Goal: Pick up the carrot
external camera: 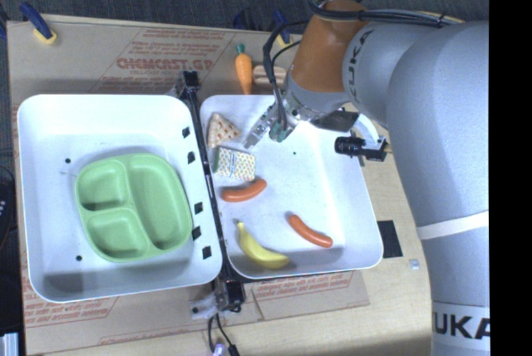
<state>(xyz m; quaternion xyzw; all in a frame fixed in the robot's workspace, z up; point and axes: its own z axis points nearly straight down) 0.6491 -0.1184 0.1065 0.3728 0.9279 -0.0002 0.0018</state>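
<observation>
**benchwatcher:** So where was the carrot [243, 71] when you checked? In a bin?

**iiwa_dave:** Nope. It lay out on the brown surface [125, 55], just past the far rim of the right bin [357, 188], green top pointing away from the bins. Nothing was touching it that you could see.

**benchwatcher:** And your gripper?

**iiwa_dave:** The gripper [273, 130] hung over the far left corner of the right bin, close to that carrot but on the bin side of the rim. Honestly you couldn't tell from that slant if it was open or closed, the tip was just a small blur of grey metal. Nothing showed between its tips, so you had no grounds to call it a grab.

**benchwatcher:** What else was in that bin?

**iiwa_dave:** A cracker-looking wedge [221, 130] just left of the gripper, a speckled block [235, 165] right below that, an orange-red sausage [243, 191] touching or nearly touching the block, a second sausage [310, 231] nearer the front, and a banana [259, 249] along the front wall.

**benchwatcher:** Left bin?

**iiwa_dave:** The left bin [50, 121] held a green divided tray [131, 205], three compartments, sitting flat. The arm's orange band [326, 46] sat right above the far edge of the right bin.
</observation>
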